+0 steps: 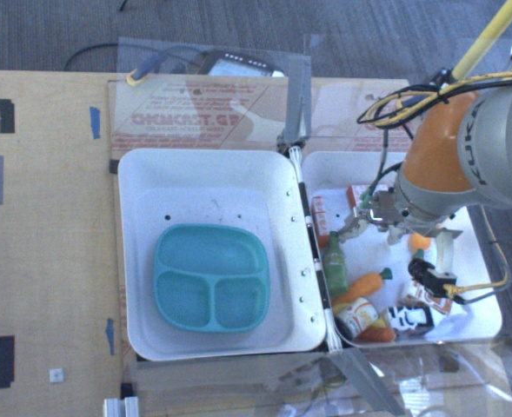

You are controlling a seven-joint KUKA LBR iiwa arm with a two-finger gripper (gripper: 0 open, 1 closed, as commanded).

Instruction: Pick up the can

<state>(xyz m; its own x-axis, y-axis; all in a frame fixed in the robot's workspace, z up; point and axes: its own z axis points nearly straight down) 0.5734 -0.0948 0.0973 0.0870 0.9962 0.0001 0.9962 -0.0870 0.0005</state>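
The can (356, 318) lies on its side near the front left corner of the right bin (486, 320), with a pale label and its round end facing the camera. A carrot (364, 287) rests right behind it and a red item (380, 334) touches its front. My gripper (375, 224) hangs over the middle of the right bin, under the orange-banded wrist (438, 155). It stands well behind the can and is not touching it. I see nothing held in it.
A green bottle (335, 268) lies along the right bin's left wall. Red and white boxes (321, 215) sit at the back, a black and white packet (410, 317) at the front. The left bin (151, 181) holds a teal divided plate (210, 278). Cables (412, 102) trail by the arm.
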